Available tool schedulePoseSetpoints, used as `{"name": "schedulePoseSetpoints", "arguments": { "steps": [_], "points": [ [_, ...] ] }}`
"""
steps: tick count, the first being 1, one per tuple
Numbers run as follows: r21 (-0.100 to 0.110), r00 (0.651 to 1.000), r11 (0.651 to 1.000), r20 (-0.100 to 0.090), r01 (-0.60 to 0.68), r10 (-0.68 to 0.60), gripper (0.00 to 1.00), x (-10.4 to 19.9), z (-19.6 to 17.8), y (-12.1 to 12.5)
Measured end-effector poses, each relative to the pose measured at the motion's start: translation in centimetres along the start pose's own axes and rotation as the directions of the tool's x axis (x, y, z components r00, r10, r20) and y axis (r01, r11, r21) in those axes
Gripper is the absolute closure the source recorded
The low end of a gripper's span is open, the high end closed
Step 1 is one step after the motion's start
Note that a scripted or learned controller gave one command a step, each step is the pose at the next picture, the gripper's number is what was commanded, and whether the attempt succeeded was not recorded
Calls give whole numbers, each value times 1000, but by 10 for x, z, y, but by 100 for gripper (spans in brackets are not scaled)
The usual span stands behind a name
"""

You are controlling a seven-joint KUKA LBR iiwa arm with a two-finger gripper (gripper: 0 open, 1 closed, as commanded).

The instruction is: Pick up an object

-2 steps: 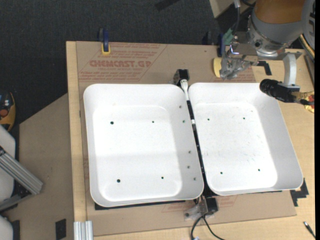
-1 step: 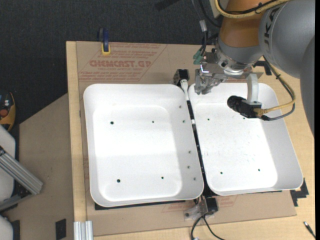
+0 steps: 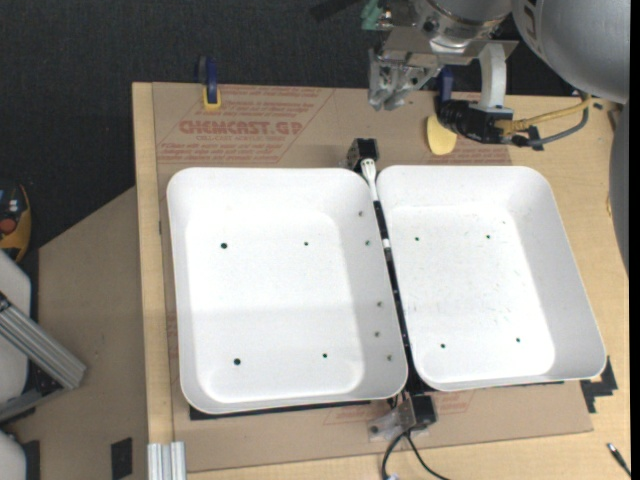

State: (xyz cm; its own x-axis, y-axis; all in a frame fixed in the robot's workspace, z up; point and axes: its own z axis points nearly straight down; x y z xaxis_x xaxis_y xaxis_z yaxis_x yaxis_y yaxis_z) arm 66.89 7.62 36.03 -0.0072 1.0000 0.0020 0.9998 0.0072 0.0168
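My gripper (image 3: 390, 93) hangs high at the back, above the brown board (image 3: 250, 118) behind the two bins, just left of the seam between them. I see nothing in it. A small pale yellow piece (image 3: 440, 135) lies on the board behind the right bin (image 3: 560, 268), a little right of and below the gripper. The left bin (image 3: 190, 268) and the right bin show white floors with a few small dark dots.
A black clip (image 3: 362, 153) and a dark strip join the bins at the seam. A black fitting with an orange cable (image 3: 490, 123) sits beside the yellow piece. A blue and yellow clamp (image 3: 209, 83) holds the board's back left edge.
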Motion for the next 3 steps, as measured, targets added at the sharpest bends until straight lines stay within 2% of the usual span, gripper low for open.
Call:
{"name": "schedulePoseSetpoints", "arguments": {
  "steps": [1,2,3],
  "points": [
    [29,1000,1000,2,-3,3,100,42,107,-6],
    [8,1000,1000,4,-12,12,100,-10,51,-2],
    [26,1000,1000,0,0,0,100,70,117,-6]
  ]
}}
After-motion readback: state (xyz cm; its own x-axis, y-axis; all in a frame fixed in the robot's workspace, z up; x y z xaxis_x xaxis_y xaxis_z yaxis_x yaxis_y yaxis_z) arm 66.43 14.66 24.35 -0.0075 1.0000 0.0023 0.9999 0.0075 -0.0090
